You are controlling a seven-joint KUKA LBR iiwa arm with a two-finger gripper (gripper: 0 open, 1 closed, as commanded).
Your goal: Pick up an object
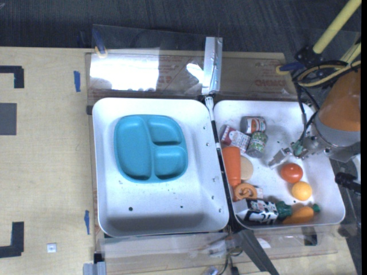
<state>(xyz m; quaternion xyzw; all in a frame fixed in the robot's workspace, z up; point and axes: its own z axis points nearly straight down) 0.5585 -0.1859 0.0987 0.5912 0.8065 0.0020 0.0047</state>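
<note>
Two white bins side by side on the bench. The left bin [114, 211] has one thing in it, a blue divided plate [151, 148] with three compartments, sitting toward the bin's far edge, plus a few dark specks on the bin floor.

The right bin [332, 179] is where all the pickable stuff is, mostly piled along its left wall and near edge. My count:
- one small can [253, 124] near the far-left corner
- one green-labelled jar [258, 144] just in front of the can
- one red-and-white packet [234, 137] touching the left wall
- one orange carrot-looking stick [232, 165] lying along the left wall
- one pale round piece [246, 168] right beside it
- one red-orange roll-shaped thing [245, 191] below those
- one black-and-white item [259, 213] at the near edge
- one orange vegetable with a green end [300, 212] next to it
- one red tomato [292, 171] and one yellow-orange ball [301, 191], both out in the middle, close together

None of the labels are readable, too blurry.

The gripper [285, 155] comes in from the right bin's right side and hangs just above the tomato. Its fingers look spread with nothing between them, so nothing picked up.
</note>
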